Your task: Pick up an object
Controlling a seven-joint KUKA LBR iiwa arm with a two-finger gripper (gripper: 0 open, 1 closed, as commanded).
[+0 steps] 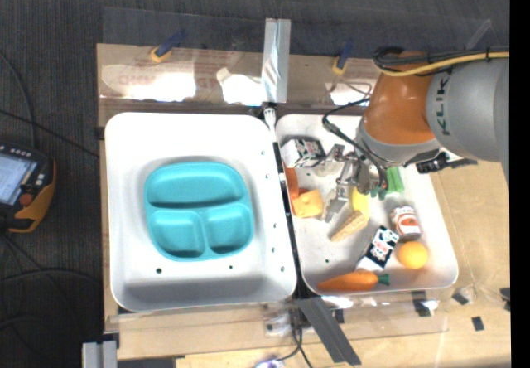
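From the camera above the bench, I see my gripper (346,192) down inside the right bin (443,230), near the middle of it. My two fingers are spread apart and nothing sits between them. They point down at a pale yellow wedge (349,225) that lies on the bin floor just under my fingertips.

That wedge looks like toy food, so I think it is light and hard. It may be a bit slippery. I would pinch it across its narrow sides, near the middle, so it does not tip.

An orange block (307,204) sits beside it, toward the wall shared with the left bin. A carrot (348,281) lies along the near edge. A round orange ball (412,254) and a little can (406,220) sit by the right wall.

The left bin (124,192) holds a blue tray (199,207) with three parts.
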